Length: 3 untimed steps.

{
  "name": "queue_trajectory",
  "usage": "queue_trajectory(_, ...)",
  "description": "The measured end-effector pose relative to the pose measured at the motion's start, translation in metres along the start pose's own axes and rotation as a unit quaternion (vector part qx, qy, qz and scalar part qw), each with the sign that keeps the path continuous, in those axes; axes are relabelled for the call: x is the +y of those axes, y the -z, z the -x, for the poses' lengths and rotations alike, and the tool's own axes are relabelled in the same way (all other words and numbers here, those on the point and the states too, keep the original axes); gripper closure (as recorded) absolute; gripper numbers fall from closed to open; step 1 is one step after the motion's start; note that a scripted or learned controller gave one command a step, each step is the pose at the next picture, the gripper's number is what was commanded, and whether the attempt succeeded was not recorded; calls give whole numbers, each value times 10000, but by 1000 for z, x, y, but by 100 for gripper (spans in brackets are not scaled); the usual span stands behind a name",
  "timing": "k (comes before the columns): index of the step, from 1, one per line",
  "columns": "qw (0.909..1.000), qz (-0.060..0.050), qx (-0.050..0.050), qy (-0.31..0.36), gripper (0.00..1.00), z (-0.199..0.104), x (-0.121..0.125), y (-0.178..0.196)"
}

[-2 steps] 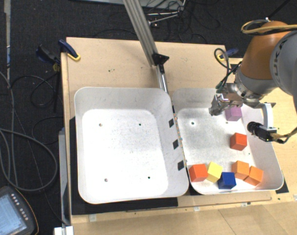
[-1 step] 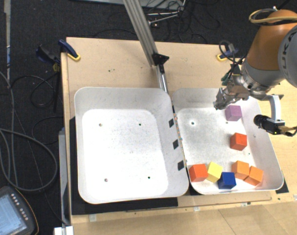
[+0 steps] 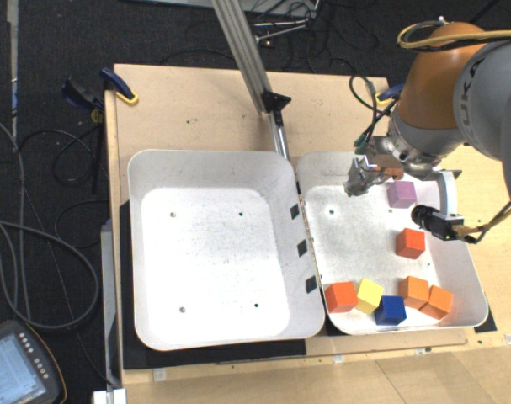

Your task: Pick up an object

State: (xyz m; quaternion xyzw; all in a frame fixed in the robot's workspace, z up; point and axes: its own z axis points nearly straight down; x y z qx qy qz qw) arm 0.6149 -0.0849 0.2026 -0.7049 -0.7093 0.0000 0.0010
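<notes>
Here we see the gripper (image 3: pixel 357 183) over the right bin (image 3: pixel 343 225); we cannot tell how its jaws stand. The pink cube (image 3: pixel 401 194) lies just beside them, apparently ungrasped.

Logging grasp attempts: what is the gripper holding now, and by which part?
Nothing visible: the gripper hangs over the right bin, beside the pink block.
</notes>
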Motion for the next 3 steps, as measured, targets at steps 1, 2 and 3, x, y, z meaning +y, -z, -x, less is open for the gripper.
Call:
queue_trajectory(1,10000,1,3,6,100,-46,-16,9)
queue_trajectory(2,10000,17,4,15,100,-106,-19,25)
queue_trajectory(3,10000,18,4,12,100,-165,-24,37)
